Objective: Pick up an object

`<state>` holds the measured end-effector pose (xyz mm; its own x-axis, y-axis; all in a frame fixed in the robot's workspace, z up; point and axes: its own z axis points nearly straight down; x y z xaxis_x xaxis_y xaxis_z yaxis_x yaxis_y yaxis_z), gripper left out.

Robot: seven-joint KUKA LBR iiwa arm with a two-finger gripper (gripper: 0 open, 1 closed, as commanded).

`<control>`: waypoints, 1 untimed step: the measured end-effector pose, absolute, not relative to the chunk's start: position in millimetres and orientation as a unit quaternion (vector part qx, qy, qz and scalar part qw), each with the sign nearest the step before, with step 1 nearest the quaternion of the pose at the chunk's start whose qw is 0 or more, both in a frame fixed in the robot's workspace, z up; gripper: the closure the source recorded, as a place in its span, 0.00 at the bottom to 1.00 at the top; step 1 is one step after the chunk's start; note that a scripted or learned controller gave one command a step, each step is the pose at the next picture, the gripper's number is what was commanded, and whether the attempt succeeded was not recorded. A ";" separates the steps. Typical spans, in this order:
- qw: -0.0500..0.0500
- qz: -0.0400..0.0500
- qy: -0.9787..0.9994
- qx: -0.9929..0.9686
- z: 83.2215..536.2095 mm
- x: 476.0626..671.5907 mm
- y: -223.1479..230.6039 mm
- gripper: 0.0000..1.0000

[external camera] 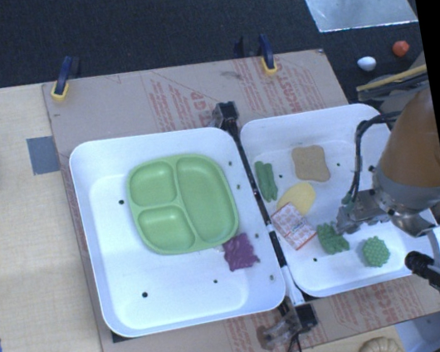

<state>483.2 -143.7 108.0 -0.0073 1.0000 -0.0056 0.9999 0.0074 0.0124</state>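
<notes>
Camera view: knobbly green broccoli piece (331, 239)

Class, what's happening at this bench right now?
A grey robot arm reaches in over the right bin, its gripper low beside a dark green toy. A round green toy, a tan piece and a yellow piece lie nearby. The left bin holds a green divided plate.
</notes>
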 end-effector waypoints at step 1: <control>0.000 0.002 0.710 0.704 196.1 476.7 -86.3 1.00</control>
<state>476.7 -86.3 196.1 -0.0086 1.0000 0.0019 1.0000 0.0086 0.0024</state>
